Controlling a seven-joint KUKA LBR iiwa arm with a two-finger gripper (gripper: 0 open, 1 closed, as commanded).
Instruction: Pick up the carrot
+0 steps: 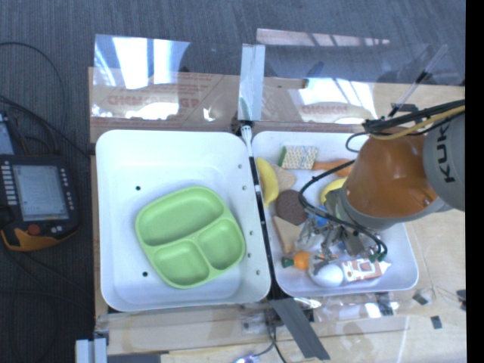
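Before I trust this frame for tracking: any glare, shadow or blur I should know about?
Camera view: bright window reflections glare off the clear panels behind both bins; the left bin is evenly lit, with soft shadow under the green tray; the arm shades the right bin; items around the gripper look slightly soft and cluttered.

A divided tray lies in the left bin; the right bin holds a banana.
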